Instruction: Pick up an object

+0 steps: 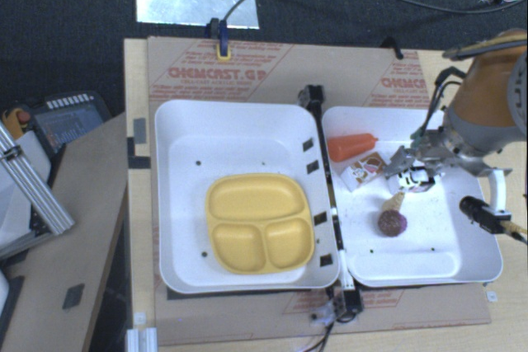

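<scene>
The arm is in the approach step: the gripper point(410, 171) hangs low over the right bin point(474, 264), just above and to the right of a small card with red print point(364, 170). Whether the pincer is open or closed cannot be told at this angle, and nothing is visibly caught in it.

Nothing counts as picked yet. The next move, as I judge it, calls for settling on one target and descending squarely over it, since the card lies flat and would be hard to pinch, while the rounder pieces offer more to close on.

The right bin holds four small things: an orange carrot-shaped toy point(351, 146) at the far left, the card just near of it, a tan cone-like piece point(396, 199) close under the gripper, and a dark purple ball-like object point(393, 222) touching or just beside the cone on its near side. The left bin point(177, 177) holds a yellow divided tray point(259, 222), lying flat toward the near side.
</scene>
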Motion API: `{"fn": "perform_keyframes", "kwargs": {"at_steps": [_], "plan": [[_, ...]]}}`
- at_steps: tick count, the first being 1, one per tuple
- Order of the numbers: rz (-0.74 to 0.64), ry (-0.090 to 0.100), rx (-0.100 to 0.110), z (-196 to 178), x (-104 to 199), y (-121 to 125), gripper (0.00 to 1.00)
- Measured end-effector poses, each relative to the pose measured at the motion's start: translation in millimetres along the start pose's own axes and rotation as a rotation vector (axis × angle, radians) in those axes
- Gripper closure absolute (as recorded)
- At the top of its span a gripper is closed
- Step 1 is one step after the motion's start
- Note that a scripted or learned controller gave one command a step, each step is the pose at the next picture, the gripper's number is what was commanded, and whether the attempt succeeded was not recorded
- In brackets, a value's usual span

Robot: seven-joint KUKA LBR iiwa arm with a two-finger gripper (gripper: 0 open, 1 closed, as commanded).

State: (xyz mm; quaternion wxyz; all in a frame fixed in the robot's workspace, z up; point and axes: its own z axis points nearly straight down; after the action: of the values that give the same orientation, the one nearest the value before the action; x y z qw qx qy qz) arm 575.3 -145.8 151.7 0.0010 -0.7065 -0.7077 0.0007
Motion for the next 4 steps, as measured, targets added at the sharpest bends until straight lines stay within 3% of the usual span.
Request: {"fn": "perform_keyframes", "kwargs": {"at_steps": [1,2,3,4], "plan": [[0.002,-0.007,-0.012,48,-11,9,0.0],[-0.001,-0.005,-0.026,31,-9,14,1.0],[-0.002,-0.003,-0.01,-31,-11,9,1.0],[-0.002,-0.002,-0.008,-76,-16,9,1.0]]}}
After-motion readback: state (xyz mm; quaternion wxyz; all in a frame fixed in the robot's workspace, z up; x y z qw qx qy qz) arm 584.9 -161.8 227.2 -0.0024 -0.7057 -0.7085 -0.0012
